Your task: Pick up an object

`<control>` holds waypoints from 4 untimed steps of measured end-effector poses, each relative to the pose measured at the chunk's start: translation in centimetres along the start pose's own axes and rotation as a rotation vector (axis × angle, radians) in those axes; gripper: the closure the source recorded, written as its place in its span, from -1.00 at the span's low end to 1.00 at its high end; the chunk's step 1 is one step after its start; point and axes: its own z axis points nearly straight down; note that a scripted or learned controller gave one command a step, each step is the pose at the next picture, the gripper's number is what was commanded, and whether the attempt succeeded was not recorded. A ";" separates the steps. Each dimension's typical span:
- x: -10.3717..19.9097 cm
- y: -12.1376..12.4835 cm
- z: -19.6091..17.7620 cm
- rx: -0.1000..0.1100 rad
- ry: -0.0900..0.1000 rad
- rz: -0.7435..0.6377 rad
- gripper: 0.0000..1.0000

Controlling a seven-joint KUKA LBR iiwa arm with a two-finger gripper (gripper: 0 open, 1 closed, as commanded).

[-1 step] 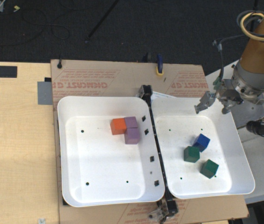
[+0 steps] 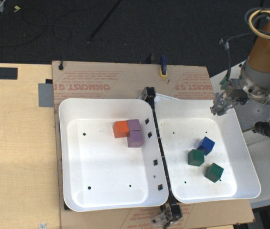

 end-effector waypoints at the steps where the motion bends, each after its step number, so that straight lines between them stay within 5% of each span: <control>1: 2.9 -3.2 9.6 0.011 0.003 0.002 1.00; 2: 6.1 -7.9 16.7 0.013 0.004 0.002 1.00; 3: 0.4 -7.3 2.1 -0.015 -0.006 0.005 1.00; 4: -2.7 -12.9 13.8 0.012 0.003 0.006 1.00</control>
